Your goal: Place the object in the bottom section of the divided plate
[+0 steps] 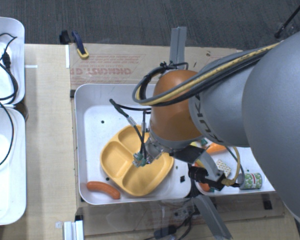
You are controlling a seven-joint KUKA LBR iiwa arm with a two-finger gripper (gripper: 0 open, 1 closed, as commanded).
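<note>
Nearest the lens, the grey arm (pixel 260 104) fills the right of the frame, its orange band (pixel 172 104) hanging directly above the right-hand bin (pixel 85 134); that bulk hides much of the wrist, so the gripper (pixel 140 158) shows as little more than a small teal-tipped assembly over the middle of the plate; whether anything sits between its tips cannot be told from here.

Yellow divided plate (pixel 132 164) lies tilted in the lower centre of the bin, its sections facing up and apparently vacant, which suggests the placement is not yet done; the lower section, toward the bottom edge of the frame, is the target.

An orange-red sausage (pixel 103 189) lies on the bin floor just beside the plate's lower-left rim, outside the plate; it may be the object to place, though this is a judgement only; a green-labelled can (pixel 251 180) and other small items lie at the lower right, partly covered by cabling.

Surface: a pale wooden bench (pixel 45 134) with a cardboard sheet (pixel 110 66) under the bin; a second white bin (pixel 5 149) at far left holds black cable; dark carpet (pixel 140 9) spans the top.
</note>
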